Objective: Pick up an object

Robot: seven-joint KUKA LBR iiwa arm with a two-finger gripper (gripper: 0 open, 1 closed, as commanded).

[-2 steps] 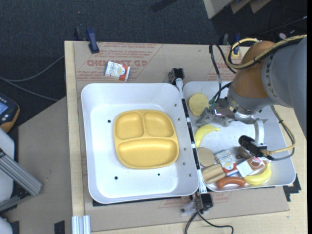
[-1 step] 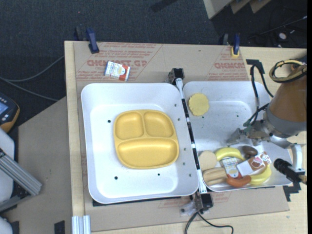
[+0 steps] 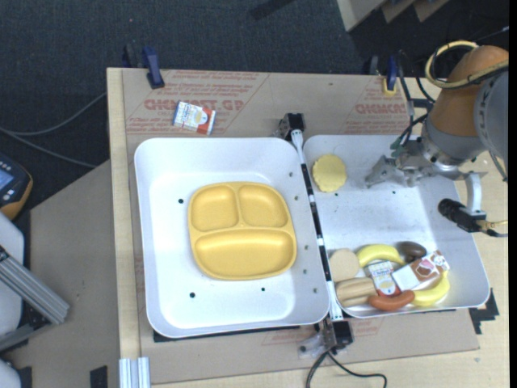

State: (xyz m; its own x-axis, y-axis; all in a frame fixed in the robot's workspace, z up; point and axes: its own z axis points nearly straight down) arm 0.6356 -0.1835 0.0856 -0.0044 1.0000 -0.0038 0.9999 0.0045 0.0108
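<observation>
My gripper (image 3: pixel 388 178) hangs over the back of the right bin (image 3: pixel 380 217), with the grey arm and its orange band (image 3: pixel 460 95) reaching in from the right. Its fingers look spread open and hold nothing. A flat round yellow piece (image 3: pixel 329 172) lies just left of the gripper, apart from it. Toy food is piled in the right bin's front corner: a banana (image 3: pixel 380 254), a red sausage (image 3: pixel 393 301), a tan round piece (image 3: pixel 343 262), a brown piece (image 3: pixel 412 249) and small packets (image 3: pixel 404 277).
The left bin (image 3: pixel 161 217) holds a yellow divided plate (image 3: pixel 241 229). A small red and white box (image 3: pixel 194 117) lies on the bench behind the left bin. Blue clamps (image 3: pixel 152 66) (image 3: pixel 392 74) grip the bench's back edge. A black fitting (image 3: pixel 459 212) sticks out at the right bin's right wall.
</observation>
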